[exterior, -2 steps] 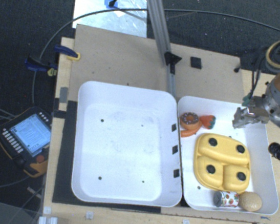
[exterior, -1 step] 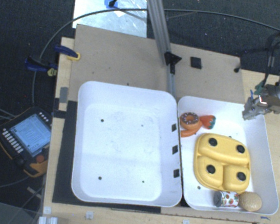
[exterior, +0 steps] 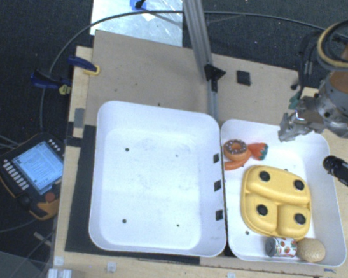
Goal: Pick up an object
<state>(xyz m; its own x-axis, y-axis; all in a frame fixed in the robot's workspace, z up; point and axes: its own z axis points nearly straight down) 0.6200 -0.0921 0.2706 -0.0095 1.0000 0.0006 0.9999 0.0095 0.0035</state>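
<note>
My gripper (exterior: 288,133) hangs over the far edge of the right bin (exterior: 336,219), above its back wall, with nothing visible between its fingers. In that bin lie a large yellow moulded piece with dark holes (exterior: 276,201), an orange round toy with an orange-red piece beside it (exterior: 243,151), a small can with red dots (exterior: 281,248) and a tan rounded object (exterior: 312,250). The yellow piece sits in the bin's middle, well below the gripper in the view. The can and the tan object rest in the near corner.
The left bin (exterior: 104,157) stands beside the right one. A grey pole (exterior: 198,36) slants over the bench's far side. A handheld pendant (exterior: 31,170) and cables lie left of the bench. A black part of the arm (exterior: 343,170) hangs over the right bin's right rim.
</note>
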